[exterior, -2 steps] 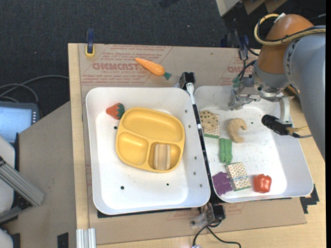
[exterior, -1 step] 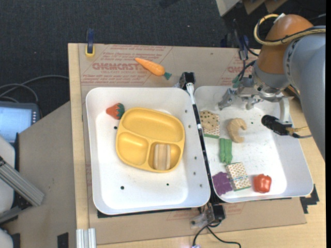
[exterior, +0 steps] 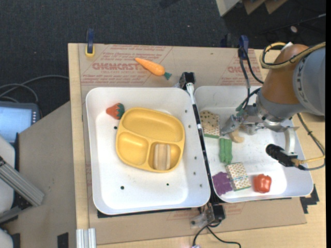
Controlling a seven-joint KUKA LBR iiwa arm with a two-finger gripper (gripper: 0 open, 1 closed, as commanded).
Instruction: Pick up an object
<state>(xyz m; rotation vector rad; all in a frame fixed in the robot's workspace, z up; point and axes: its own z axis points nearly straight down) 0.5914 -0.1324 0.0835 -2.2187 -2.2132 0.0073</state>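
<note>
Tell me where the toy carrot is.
The toy carrot lies outside both bins, on the cardboard behind the left bin, toward the top of the camera view, near that bin's far edge.

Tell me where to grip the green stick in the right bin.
Take the green stick across its narrow width at mid-length, coming straight down. It lies flat, running near to far, with bare floor on its right; its left side is close to the bin wall.
</note>
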